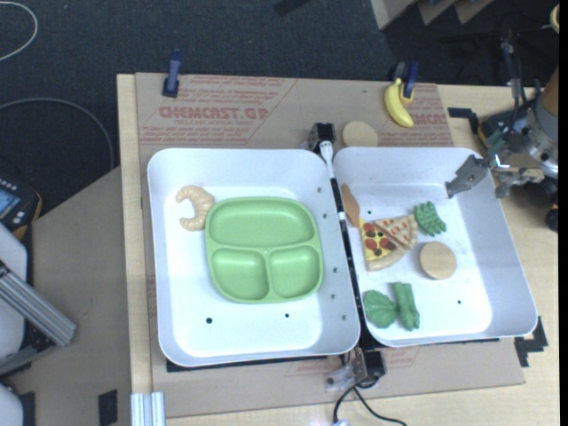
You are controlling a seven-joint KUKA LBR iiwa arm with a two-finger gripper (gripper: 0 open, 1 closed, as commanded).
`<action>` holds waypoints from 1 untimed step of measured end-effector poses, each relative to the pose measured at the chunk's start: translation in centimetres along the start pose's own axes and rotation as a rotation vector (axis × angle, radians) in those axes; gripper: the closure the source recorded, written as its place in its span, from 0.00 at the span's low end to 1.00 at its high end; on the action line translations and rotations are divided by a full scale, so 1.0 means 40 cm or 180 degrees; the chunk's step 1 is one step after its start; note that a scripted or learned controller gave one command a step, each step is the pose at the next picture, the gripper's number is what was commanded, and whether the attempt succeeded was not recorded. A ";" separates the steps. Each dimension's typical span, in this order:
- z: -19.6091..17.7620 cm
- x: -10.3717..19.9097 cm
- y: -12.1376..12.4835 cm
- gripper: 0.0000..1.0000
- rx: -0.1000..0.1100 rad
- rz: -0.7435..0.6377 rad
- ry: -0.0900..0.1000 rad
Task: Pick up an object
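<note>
The right bin (497, 264) holds a pizza slice (388, 240), a round tan biscuit (437, 260), a small green broccoli piece (429, 217), a green leafy piece (393, 307) and an orange-brown strip (351, 208) by its left wall. My gripper (484, 183) hangs over the bin's upper right corner, up and to the right of the broccoli. Its fingers (463, 177) stand apart with nothing between them. The arm comes in from the right edge.
The left bin (169, 238) holds a green divided plate (264, 248) and a tan croissant (195, 206). Behind the bins, on the cardboard, lie a yellow banana (399, 103) and a tan disc (359, 134). Blue clamps hold the board's back edge.
</note>
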State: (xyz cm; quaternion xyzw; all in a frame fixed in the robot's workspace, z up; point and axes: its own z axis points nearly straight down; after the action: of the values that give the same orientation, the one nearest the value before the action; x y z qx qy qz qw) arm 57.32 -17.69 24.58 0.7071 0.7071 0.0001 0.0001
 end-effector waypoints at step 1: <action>0.415 0.000 -0.129 0.00 0.0022 0.0006 0.0011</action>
State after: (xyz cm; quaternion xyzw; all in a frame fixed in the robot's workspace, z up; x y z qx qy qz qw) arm 52.17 -17.70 7.98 0.7078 0.7064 -0.0011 -0.0036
